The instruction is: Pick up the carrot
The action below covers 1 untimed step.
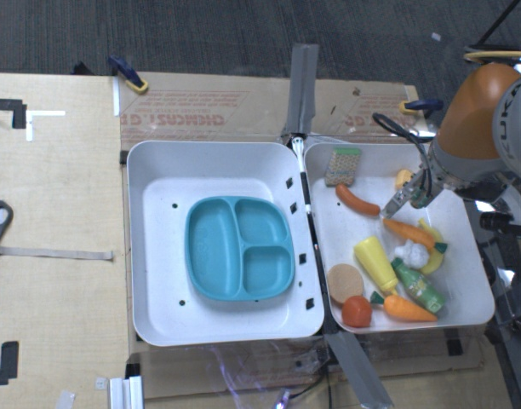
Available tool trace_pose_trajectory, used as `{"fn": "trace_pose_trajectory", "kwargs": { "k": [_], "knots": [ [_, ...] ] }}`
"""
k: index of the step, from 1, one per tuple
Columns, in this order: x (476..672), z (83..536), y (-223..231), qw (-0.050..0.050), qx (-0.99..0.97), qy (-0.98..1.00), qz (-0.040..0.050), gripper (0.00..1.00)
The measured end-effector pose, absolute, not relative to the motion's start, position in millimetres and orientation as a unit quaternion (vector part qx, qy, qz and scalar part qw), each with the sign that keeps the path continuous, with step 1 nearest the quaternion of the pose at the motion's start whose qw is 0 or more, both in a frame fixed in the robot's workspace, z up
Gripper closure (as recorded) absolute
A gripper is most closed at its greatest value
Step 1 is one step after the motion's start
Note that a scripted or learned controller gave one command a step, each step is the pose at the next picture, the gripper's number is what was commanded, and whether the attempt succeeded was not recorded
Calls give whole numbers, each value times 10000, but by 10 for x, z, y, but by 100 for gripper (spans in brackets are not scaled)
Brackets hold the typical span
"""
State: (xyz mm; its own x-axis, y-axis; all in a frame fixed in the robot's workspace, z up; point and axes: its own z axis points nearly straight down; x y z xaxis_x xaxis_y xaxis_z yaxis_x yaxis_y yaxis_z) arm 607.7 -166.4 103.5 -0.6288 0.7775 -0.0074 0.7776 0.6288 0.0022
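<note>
Smooth tapered orange carrot [409,309], glossy, w/ green tip.

L bin [150,254] holds a divided plate [240,247] at its middle. R bin [478,309] just beside it holds the rest: sponge [343,166] at back, sausage [357,201] in front of it, carrot [409,308] at front edge w/ tomato [357,312] to its left. Gripper [403,201] hangs over R bin's middle, just right of sausage.
</note>
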Motion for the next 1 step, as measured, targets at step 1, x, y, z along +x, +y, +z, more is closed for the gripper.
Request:
{"fn": "trace_pose_trajectory", "kwargs": {
  "k": [1],
  "knots": [
    [6076, 1031, -1662, 35, 4309, 9024, -6, 0]
  ]
}}
